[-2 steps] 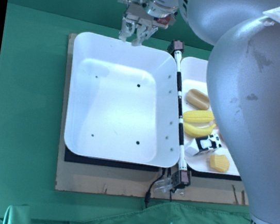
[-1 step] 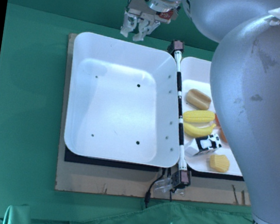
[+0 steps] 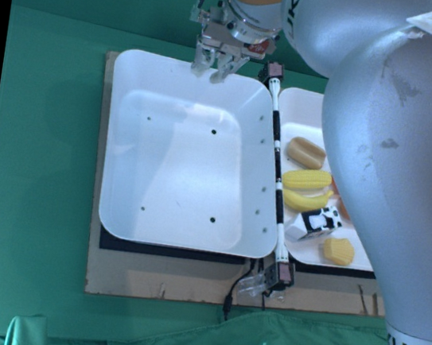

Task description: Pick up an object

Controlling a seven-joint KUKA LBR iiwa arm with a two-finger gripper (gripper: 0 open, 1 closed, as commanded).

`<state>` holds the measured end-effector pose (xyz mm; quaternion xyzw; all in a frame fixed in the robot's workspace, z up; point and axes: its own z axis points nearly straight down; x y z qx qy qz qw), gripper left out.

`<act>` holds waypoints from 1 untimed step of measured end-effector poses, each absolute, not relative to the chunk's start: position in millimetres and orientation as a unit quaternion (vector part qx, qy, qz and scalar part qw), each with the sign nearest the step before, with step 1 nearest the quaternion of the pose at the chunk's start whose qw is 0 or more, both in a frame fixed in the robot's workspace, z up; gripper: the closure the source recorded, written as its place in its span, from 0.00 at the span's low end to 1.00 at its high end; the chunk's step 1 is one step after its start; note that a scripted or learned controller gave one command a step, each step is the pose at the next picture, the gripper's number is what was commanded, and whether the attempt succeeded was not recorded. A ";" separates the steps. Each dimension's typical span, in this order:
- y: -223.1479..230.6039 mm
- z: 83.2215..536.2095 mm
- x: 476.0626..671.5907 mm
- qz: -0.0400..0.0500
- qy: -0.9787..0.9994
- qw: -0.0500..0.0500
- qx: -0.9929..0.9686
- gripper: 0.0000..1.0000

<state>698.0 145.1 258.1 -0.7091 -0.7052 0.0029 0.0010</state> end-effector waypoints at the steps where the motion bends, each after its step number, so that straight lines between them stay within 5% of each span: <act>1: 169.8 315.0 701.9 -0.004 -0.707 -0.002 -0.707 1.00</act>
